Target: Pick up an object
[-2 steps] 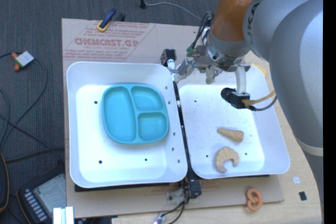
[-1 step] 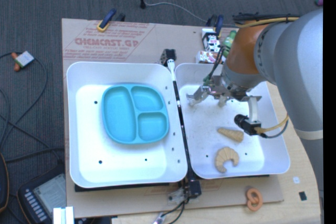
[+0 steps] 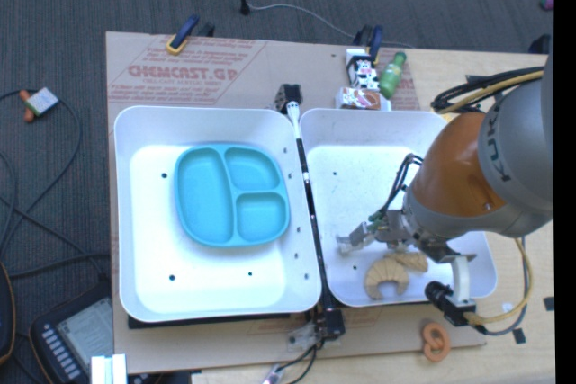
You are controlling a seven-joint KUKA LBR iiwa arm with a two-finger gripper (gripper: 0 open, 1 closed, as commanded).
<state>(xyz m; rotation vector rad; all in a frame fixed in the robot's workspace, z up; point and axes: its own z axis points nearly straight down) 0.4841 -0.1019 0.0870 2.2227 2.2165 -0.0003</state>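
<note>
I see the arm (image 3: 490, 171) reaching over the right bin (image 3: 342, 135), wrist low inside it. The gripper (image 3: 358, 238) sits left of the croissant (image 3: 392, 272) and slightly farther from the camera, near the bin floor. Its fingers look apart, with nothing between them that I can make out. The croissant lies on the bin floor by the near wall, just beside the wrist and partly under it; I cannot tell whether they touch. Left of the croissant, in the left bin (image 3: 135, 130), a blue tray (image 3: 231, 194) with three compartments lies flat.
</note>
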